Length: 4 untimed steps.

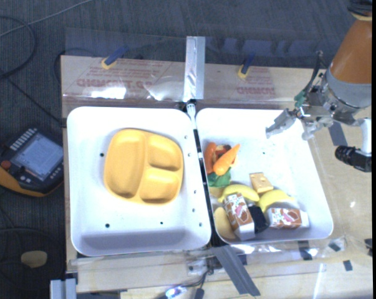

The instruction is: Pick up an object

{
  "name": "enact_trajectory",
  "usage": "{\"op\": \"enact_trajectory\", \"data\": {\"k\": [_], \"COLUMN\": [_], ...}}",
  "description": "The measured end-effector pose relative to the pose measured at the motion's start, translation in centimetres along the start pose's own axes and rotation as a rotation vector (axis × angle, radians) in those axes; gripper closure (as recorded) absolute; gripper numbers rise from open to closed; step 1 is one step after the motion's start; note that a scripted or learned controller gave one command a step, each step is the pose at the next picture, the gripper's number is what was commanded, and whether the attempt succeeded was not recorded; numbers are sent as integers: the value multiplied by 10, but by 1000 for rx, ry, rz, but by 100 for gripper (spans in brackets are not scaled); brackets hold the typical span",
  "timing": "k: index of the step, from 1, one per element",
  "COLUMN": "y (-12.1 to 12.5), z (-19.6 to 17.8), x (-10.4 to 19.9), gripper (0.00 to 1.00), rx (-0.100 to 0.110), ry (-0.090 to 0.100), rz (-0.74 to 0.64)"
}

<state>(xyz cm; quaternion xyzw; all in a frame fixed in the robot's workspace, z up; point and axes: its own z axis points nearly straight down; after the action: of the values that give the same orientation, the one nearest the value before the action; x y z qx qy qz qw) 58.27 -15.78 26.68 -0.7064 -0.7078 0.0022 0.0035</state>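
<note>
Two bins logged. Right bin (312,167): carrot (226,159) by its left wall; bananas (262,198) and cartons (237,213) crowding its near edge. My gripper (294,122) hung over the far right corner, fingers seemingly spread, holding nothing. Risk: the packed heap could cause a slipped pinch.

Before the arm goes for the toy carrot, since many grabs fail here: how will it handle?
The toy carrot looks like smooth moulded plastic, so probably light, stiff and a bit slippery. Its tapered, rounded shape may squirt out of a pinch or roll. It lies tilted on other toy food by the right bin's left wall, so a push would likely shift its neighbours.
</note>
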Motion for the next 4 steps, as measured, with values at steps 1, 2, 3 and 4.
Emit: {"op": "enact_trajectory", "data": {"k": [1,2,3,4], "y": [-12,84,83,87], "z": [172,179,172,176], "x": [36,56,57,54], "gripper": [0,0,100,100], "rx": [-12,-4,3,-2], "ry": [-3,-8,-8,-9], "rz": [-133,-115,-115,-230]}}
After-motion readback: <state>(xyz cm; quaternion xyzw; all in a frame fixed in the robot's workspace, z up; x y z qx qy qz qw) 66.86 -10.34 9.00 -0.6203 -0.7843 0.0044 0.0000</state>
